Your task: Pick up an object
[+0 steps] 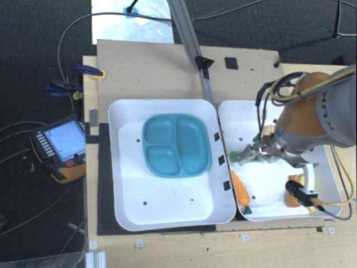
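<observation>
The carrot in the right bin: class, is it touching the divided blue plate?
Apart. The camera view shows the carrot lying in the right bin, while the blue plate sits in the left bin; both bin walls and bare white floor separate them.

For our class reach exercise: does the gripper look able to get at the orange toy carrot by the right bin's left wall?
Probably yes. The orange toy carrot lies uncovered in the right white bin, just below the gripper, though its closeness to the wall may hinder a grip.
</observation>
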`<state>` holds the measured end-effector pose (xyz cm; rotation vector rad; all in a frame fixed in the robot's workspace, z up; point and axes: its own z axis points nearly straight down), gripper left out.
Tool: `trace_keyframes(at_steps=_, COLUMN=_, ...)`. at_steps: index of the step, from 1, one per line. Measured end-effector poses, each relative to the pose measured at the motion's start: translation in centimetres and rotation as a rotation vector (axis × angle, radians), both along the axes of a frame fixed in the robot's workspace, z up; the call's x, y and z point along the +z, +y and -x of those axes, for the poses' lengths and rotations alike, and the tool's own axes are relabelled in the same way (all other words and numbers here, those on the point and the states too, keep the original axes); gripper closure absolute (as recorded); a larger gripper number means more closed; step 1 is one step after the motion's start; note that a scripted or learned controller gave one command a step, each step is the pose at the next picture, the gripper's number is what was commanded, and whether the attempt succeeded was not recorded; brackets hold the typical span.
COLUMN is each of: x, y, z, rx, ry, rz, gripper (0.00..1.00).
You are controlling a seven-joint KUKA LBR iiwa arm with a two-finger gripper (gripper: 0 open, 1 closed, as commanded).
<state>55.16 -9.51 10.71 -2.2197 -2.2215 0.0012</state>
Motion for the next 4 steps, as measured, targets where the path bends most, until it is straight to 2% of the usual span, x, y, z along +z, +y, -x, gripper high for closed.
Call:
trace_keyframes(at_steps=1, x=1.3, y=0.0, z=-0.1, rx=0.0, ry=-0.004, rz=0.001, gripper=1.0)
trace_keyframes(at_steps=2, x=6.6, y=1.0, z=0.1, rx=0.004, ry=-0.007, rz=0.001, gripper=1.0)
trace_keyframes(at_steps=3, x=11.4, y=0.5, z=-0.8, rx=0.004, ry=-0.009, rz=0.001, gripper=1.0)
trace_keyframes(at_steps=4, x=13.2, y=0.5, z=-0.9, rx=0.004, ry=-0.005, rz=0.0, gripper=1.0)
